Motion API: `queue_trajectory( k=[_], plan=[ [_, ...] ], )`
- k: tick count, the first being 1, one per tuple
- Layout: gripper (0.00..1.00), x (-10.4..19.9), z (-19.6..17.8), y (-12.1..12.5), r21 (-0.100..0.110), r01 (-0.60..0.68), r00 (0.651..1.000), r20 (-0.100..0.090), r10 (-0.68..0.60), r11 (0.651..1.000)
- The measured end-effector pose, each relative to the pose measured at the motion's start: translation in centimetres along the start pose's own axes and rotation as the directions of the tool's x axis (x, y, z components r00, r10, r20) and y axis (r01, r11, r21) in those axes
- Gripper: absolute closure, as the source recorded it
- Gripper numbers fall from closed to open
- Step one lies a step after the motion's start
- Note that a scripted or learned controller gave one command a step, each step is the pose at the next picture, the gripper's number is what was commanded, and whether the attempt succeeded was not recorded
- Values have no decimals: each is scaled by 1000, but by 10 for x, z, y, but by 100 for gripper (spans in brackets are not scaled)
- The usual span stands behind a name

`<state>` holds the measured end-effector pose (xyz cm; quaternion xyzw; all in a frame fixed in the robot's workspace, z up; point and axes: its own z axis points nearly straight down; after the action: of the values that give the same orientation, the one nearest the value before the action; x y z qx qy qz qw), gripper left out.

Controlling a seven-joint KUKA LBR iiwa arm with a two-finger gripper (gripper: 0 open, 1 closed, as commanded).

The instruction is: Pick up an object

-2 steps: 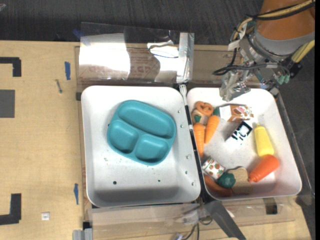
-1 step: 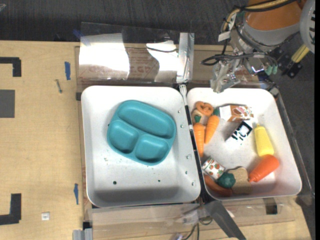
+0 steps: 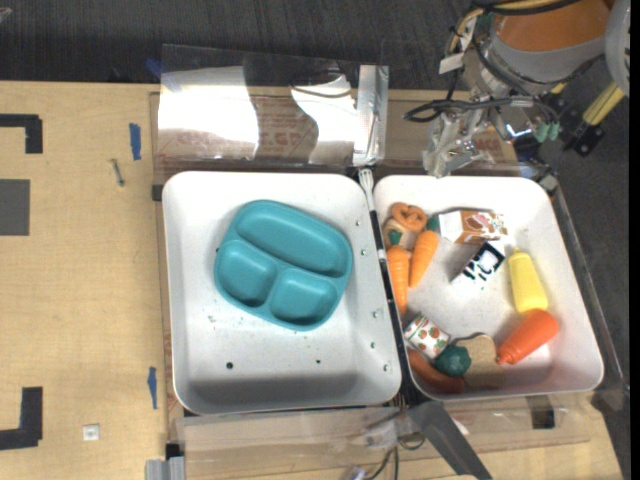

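Observation:
My gripper hangs above the far rim of the right bin, its fingers apart and nothing between them. Below it in that bin lie toy foods: a pretzel-like piece, two orange carrots, a small carton, a black and white packet, a yellow piece, an orange piece, a spotted piece, a dark green piece and a tan piece.
The left bin holds a teal divided tray. A clear plastic sheet stands behind the left bin. Cables hang from the arm's wrist at the top right. Bare wooden bench lies to the left.

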<state>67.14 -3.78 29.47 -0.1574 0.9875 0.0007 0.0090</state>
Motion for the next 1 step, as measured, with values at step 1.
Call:
queue_trajectory(
  k=[1],
  plan=[
    [100, -5, 4, 25, -1, -82, 997, -13, 82, 997]
  ],
)
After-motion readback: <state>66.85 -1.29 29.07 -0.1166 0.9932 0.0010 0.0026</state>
